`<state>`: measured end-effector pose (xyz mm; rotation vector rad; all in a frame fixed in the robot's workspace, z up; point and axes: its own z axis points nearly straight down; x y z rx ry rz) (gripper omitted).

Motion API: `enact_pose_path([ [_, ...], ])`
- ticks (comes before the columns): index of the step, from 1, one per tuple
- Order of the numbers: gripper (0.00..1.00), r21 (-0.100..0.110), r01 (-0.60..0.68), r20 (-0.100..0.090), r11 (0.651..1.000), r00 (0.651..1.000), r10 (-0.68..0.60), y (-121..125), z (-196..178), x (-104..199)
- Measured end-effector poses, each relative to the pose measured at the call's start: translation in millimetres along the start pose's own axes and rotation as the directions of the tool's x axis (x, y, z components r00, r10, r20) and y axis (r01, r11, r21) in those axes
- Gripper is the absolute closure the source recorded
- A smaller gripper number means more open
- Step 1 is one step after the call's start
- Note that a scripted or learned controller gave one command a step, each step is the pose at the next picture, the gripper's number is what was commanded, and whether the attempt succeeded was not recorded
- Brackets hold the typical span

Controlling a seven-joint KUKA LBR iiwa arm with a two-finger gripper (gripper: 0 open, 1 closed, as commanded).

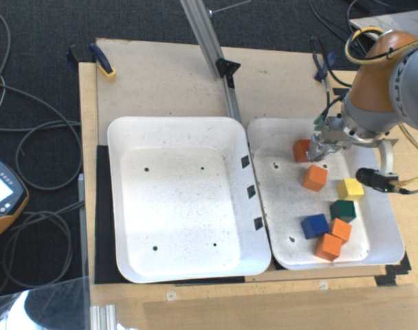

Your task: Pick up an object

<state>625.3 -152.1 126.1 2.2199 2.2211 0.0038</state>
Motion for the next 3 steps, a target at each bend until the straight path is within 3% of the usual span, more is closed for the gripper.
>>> enact_pose_path([
  [2, 1.0, -0.006, 0.001, 0.002, 1.0, 1.0, -0.001, 1, -99, 1],
  [3, 1.0, 0.003, 0.005, -0.003, 1.0, 1.0, -0.005, -8, -106, 56],
])
